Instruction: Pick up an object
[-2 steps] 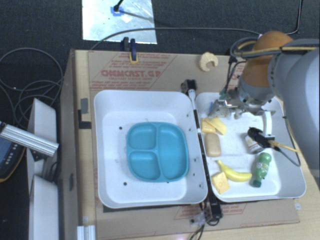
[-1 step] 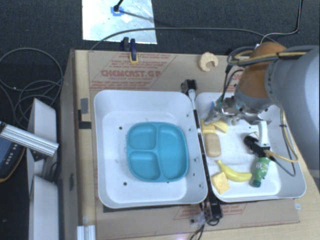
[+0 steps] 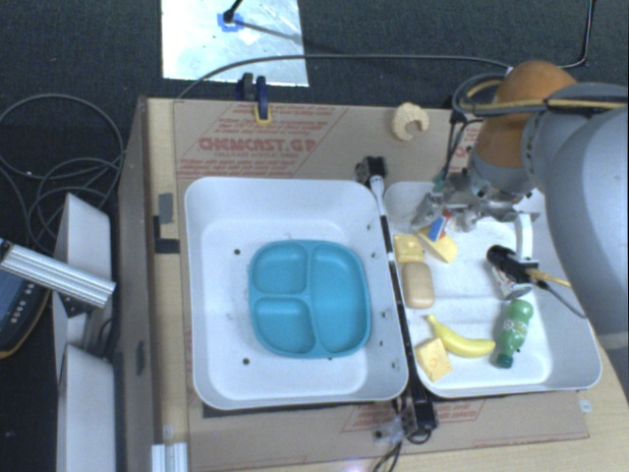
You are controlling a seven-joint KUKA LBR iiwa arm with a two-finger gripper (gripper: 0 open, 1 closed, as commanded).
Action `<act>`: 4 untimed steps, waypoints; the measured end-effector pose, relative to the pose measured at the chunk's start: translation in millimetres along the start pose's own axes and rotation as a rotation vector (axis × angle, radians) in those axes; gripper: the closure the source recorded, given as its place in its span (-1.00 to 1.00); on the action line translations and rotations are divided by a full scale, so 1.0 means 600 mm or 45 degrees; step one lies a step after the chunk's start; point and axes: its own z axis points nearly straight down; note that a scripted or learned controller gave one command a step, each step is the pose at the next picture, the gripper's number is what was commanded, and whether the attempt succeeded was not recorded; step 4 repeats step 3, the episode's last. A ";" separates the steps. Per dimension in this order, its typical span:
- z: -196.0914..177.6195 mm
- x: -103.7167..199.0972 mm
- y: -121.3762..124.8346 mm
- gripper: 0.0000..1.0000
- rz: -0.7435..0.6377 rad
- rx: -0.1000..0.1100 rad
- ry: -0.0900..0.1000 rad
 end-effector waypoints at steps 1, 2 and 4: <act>0.000 -0.012 0.001 -1.00 0.000 -0.005 0.001; -0.001 -0.026 0.003 -1.00 -0.001 -0.011 0.000; -0.020 -0.026 0.005 1.00 -0.005 -0.015 -0.001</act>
